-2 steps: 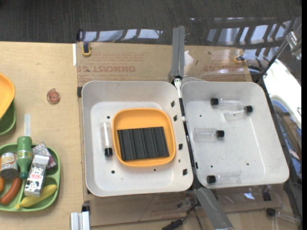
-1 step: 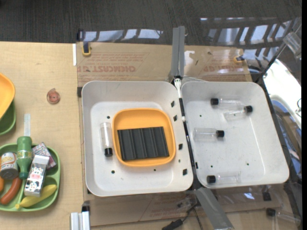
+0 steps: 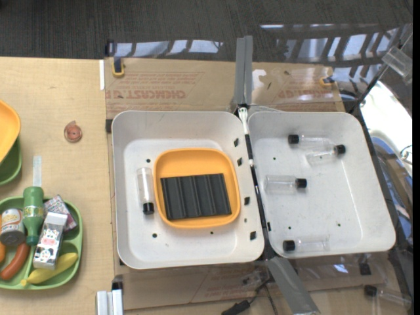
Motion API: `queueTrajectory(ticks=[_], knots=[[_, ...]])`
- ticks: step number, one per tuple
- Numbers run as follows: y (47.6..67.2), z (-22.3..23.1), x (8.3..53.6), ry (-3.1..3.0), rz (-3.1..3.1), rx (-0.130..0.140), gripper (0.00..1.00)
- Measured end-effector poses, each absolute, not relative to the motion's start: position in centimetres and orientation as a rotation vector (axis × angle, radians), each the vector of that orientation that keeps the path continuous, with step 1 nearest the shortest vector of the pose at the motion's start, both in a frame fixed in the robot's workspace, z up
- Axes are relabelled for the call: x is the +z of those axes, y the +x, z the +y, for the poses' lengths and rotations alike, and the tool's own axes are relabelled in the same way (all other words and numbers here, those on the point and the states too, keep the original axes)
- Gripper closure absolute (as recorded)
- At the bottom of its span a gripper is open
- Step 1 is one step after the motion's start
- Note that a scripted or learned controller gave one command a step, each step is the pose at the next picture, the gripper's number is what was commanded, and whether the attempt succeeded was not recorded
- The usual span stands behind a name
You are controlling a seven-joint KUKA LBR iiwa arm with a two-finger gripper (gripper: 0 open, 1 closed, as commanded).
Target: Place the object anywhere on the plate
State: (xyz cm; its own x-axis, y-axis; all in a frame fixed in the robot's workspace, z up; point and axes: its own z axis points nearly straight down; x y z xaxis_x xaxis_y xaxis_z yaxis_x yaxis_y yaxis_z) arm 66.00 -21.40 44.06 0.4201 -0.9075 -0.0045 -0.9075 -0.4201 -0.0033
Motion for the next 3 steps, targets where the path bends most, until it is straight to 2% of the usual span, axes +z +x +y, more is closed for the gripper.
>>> queueTrajectory(ticks=[1, 2, 3], knots=[[66.0, -18.9, 44.0, -2.780, 1.454, 0.007, 1.00], [62.2, -21.0, 44.0, -2.986, 0.963, 0.003, 1.00], [66.0, -21.3, 44.0, -3.113, 0.383, -0.001, 1.00]])
